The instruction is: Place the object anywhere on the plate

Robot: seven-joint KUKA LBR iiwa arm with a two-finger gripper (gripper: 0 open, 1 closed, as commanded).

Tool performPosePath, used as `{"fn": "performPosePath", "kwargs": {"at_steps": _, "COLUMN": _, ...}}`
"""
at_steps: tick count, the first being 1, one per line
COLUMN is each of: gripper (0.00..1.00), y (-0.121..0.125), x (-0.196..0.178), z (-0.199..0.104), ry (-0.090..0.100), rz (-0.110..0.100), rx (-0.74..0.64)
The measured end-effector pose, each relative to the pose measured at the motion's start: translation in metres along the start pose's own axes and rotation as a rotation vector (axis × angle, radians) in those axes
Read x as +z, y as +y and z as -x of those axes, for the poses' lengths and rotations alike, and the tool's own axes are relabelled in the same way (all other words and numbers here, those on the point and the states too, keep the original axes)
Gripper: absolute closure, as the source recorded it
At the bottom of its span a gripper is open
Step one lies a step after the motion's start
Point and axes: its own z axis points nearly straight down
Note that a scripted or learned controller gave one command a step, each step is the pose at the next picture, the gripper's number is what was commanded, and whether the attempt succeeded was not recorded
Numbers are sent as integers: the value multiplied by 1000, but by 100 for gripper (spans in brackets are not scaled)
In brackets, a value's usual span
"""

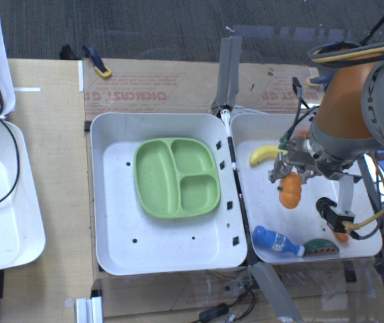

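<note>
A green divided plate [176, 177] lies in the middle of the left bin [111, 234]. My gripper [289, 174] hovers over the right bin [370, 247], near its left half. An orange carrot-like object [290, 190] hangs between the fingers, which are shut on its upper end; its lower part shows below them. It is well to the right of the plate, beyond the wall between the bins.
In the right bin a yellow banana [265, 154] lies at the back left, and a blue bottle [277, 241] and a green and red slice-shaped toy [321, 247] lie along the front. A small orange piece [341, 236] sits near the front right.
</note>
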Motion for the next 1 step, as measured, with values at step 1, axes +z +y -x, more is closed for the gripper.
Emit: {"fn": "performPosePath", "kwargs": {"at_steps": 1, "gripper": 100, "y": -6, "x": -39, "z": -76, "ry": 1, "rz": 2, "rx": -177}}
